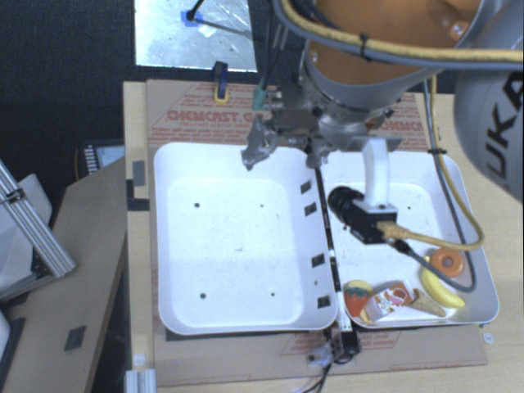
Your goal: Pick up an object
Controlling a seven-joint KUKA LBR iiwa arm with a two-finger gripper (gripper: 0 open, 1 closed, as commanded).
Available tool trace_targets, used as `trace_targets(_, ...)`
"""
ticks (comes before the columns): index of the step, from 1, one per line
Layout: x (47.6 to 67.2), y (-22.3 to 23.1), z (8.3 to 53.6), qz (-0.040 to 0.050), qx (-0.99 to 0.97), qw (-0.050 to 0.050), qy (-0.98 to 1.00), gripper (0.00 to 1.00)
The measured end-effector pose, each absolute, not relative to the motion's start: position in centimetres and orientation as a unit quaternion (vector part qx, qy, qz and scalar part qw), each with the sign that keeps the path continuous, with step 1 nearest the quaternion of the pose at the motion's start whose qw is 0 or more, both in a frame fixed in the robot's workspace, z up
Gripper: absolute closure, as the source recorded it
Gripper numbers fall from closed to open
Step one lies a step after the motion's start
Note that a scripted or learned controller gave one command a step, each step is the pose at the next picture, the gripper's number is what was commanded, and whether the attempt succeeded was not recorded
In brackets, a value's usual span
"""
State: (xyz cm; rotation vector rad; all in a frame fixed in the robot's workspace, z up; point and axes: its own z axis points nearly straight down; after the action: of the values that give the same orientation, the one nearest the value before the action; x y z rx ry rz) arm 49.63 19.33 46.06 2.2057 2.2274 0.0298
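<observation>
Two white bins sit side by side on the bench, the left bin [229,252] and the right bin [471,219], with their inner rims touching along a line of small dark clips. From above, the arm [385,23] comes in from the right and hangs over the far edge of the bins, its orange band filling the top of the picture. Below it the gripper [286,155] points down with its two fingers spread apart, one over the far corner of the left bin, the other just over the seam between the bins; nothing lies between them. A white bracket drops from the wrist to a black camera unit [359,213] above the right bin, with a yellow cable looping from it. All the things to pick lie in the near part of the right bin, well apart from the gripper: a banana [442,289] by the near right corner, an orange ring [447,262] just behind it, a tomato [357,297] by the seam, and a red-and-white packet [388,301] between tomato and banana, touching the tomato. What lies just beside the banana on its left is tan, and I cannot tell what it is. Cardboard with red print [196,109] lies under both bins.
</observation>
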Motion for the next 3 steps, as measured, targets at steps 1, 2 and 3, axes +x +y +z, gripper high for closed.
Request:
trace_targets(1,48.6,23.7,51.9,0.0039,0.704,0.001,0.710,0.00)
trace_targets(2,60.3,13.9,53.5,0.0017,0.711,0.004,0.703,0.00)
trace_targets(3,53.8,14.8,53.5,0.0001,0.705,-0.001,0.709,0.00)
